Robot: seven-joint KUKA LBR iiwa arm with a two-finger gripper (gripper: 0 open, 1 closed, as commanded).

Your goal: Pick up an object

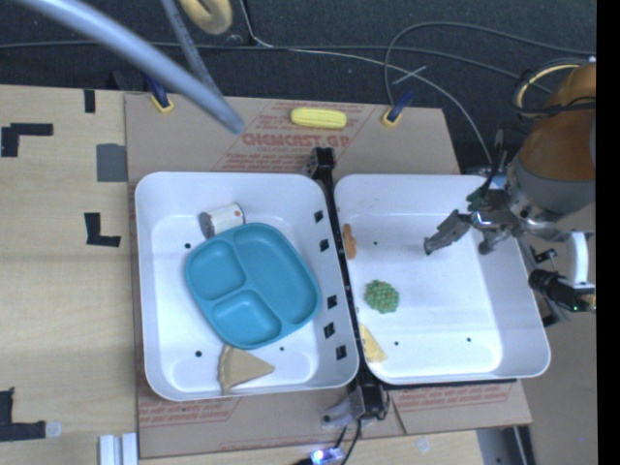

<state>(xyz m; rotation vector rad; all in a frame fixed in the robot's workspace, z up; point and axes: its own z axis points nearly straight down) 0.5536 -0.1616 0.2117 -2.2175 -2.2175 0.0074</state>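
Camera view, left bin [155,289] crowded by blue divided plate [252,284] with small cup [223,219] at its upper edge, right bin [513,356] mostly bare floor, green broccoli piece [382,296] near its left wall, pincer [463,238] spread apart and holding nothing, above the bin's upper right.

A single fixed camera sits above the bench [58,260] and looks down at a slant, far enough off to take in both white bins whole. The left bin [155,289] and the right bin [504,337] lie side by side across the middle of the frame, their far edges toward the top. Beyond them the cardboard sheet [271,134] and dark floor show. The arm [557,153] enters from the right edge.
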